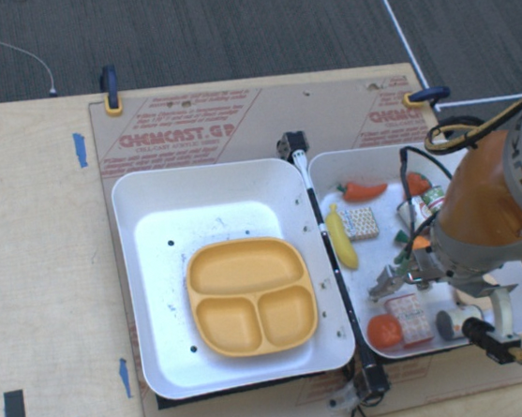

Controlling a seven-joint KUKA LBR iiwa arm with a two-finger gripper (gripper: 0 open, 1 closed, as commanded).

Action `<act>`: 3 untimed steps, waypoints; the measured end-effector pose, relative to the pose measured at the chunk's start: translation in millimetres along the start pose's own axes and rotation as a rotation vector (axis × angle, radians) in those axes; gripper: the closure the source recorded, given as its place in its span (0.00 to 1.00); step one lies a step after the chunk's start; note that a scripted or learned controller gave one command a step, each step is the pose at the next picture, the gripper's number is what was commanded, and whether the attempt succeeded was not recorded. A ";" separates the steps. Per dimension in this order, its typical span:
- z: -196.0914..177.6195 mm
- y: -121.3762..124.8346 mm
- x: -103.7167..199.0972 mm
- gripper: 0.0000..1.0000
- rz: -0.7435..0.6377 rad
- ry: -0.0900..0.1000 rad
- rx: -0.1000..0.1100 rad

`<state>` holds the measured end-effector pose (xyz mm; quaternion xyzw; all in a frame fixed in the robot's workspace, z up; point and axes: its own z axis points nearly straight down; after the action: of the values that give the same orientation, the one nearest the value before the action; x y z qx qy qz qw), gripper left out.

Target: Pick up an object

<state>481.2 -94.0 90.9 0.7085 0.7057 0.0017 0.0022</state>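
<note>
Two shallow white bins sit side by side on a board printed with red lettering. The left bin [145,264] holds a yellow divided plate [251,295] with one long compartment at the far side and two smaller ones at the near side; it lies flat in the middle of the bin floor, apart from all the walls. The right bin [332,170] holds the small objects the task could draw on, and the grey arm with its orange band [486,199] reaches in from the right and covers much of that bin's right half.

The gripper [388,282] hangs low over the middle of the right bin; whether its jaws are parted or closed cannot be told, and nothing can be made out between them. Just to its left a yellow banana [341,237] lies lengthwise along the left wall of the bin, slim and slightly curved. Beside the banana's far end is a small pale square block with a dotted face [361,224]. Beyond that, near the far wall, lies an orange-red carrot-like piece [365,190]. At the near-left corner rests a round red-orange fruit like a tomato [384,331], touching a small packet with reddish print [407,315] that lies just below the gripper. A green-labelled item [429,200] shows partly at the edge of the arm, too hidden to name.

Two clamps, blue and yellow [110,89], grip the board's far edge.
</note>
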 end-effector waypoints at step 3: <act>-93.6 -1.5 35.1 1.00 -0.003 0.000 0.005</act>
<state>479.4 -58.8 184.5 0.7072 0.7070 -0.0001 0.0007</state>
